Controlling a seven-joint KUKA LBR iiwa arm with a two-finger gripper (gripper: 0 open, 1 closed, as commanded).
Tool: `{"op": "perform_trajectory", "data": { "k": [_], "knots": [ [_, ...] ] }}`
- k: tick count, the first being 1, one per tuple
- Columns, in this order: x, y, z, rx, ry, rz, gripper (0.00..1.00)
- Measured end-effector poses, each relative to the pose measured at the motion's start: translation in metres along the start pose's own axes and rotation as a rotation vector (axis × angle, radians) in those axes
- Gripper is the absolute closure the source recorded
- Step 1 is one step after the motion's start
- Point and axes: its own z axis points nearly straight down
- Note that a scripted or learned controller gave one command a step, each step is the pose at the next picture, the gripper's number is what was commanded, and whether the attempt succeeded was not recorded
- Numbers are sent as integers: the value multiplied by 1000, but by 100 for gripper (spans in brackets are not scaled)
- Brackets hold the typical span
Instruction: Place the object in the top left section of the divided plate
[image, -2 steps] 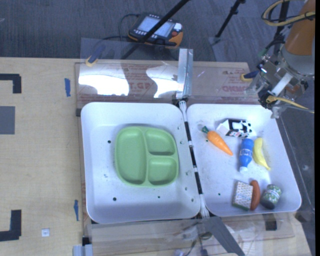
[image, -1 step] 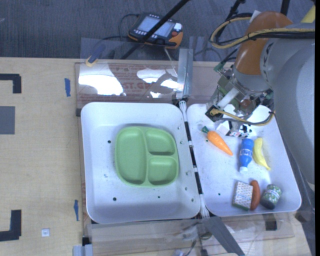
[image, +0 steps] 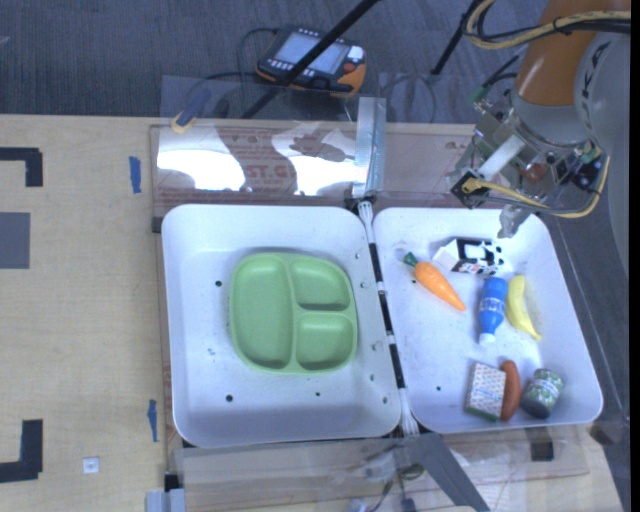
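I see the pale wooden desk (image: 70, 330) with black corner marks (image: 25, 165) and blue tape (image: 135, 174); grey carpet (image: 100, 50) behind, glare on clear sheeting (image: 250, 160).

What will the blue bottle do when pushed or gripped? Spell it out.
The blue bottle lies on its side in the right bin, so its round body would probably roll sideways under a push. The banana close beside it could stop that roll. It looks like smooth plastic, likely light and somewhat slippery between fingers.
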Motion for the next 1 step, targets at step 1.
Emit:
{"op": "perform_trajectory", "data": {
  "k": [1],
  "knots": [
    [-26,42,51,2,-2,13,0]
  ]
}}
